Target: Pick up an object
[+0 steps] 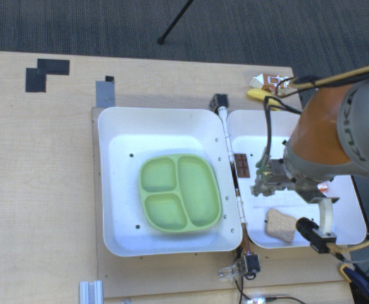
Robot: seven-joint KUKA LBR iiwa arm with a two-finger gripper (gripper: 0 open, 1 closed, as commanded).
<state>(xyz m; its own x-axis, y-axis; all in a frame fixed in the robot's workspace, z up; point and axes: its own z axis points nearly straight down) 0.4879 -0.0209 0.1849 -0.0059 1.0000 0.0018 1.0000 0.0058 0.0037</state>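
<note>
camera spot: fixed up above the bench (38, 189), one view
facing: looks down at a slant, dark floor along the top
distance: mid-range, both white bins (118, 189) fit in frame
arm entry: grey and orange arm (333, 128) pokes in from the right

1. This is a robotics lab or test cell: a pale wooden bench (38, 189) stands on dark grey carpet (108, 11).
2. Two white bins (108, 170) sit bracketed together near the bench's right edge.
3. Black tape marks (45, 73) dot its far left corner.
4. Loose cables (269, 122) trail around an industrial arm (336, 125).
</note>
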